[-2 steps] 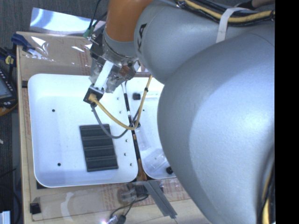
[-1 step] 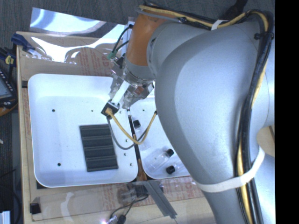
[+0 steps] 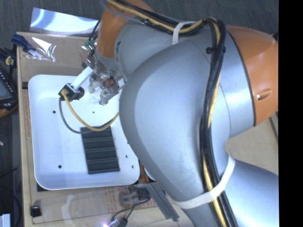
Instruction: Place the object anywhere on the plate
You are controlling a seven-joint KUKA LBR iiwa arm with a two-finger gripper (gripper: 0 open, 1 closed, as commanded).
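A dark grey ribbed rectangular block [image 3: 100, 150] lies flat in the left white bin [image 3: 47, 141], towards its near right part. My gripper [image 3: 101, 90] hangs over the bin's far right area, a short way beyond the block and apart from it. A yellow cable [image 3: 75, 122] loops from the wrist down over the bin floor to just past the block's far end. The big grey and orange arm [image 3: 189, 108] covers the right half of the view and hides what lies beneath it.
The bin rests on a brown bench [image 3: 57, 205]. A shiny plastic bag [image 3: 49, 20] lies past the bin's far edge. Dark tools [image 3: 7, 79] sit off the left side. A small connector with wires [image 3: 130, 196] lies in front of the bin.
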